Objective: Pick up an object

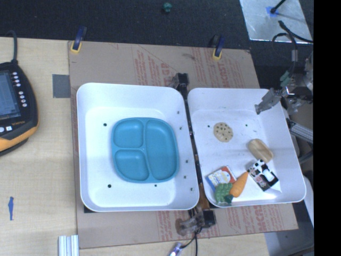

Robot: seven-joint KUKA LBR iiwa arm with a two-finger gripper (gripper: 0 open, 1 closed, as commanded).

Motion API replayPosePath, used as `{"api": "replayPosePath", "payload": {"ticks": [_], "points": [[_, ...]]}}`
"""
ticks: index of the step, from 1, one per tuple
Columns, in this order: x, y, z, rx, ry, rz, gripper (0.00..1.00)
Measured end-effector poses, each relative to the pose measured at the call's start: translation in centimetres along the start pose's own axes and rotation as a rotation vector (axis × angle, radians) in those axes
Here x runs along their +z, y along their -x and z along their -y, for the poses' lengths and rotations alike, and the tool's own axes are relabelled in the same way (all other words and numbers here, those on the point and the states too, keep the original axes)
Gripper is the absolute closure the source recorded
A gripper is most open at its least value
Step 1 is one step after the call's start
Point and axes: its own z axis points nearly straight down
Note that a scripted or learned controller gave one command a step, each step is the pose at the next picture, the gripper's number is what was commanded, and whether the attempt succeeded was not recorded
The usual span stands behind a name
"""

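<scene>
A round tan chocolate-chip cookie (223,132) lies flat and alone near the middle of the right-hand shallow white bin (208,103), and we judge it a light, stiff toy best taken across its rim, since its low profile leaves little else to pinch. Toward the near corner we see a tan bread-roll shape (260,149), a black-and-white patterned piece (263,174), an orange carrot (241,183), green leafy toy (224,192) and a small printed box (218,176) crowded together. Above the far right edge hangs the grey pincer (265,104), holding nothing we can see, its opening beyond our telling; the left bin (90,100) holds a blue divided plate (144,149) on the table (37,185).
</scene>
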Motion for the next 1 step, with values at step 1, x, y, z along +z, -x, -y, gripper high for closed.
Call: {"api": "replayPosePath", "payload": {"ticks": [1], "points": [[12.16,-2.82,-8.49,-0.001,-0.004,0.000,0.00]]}}
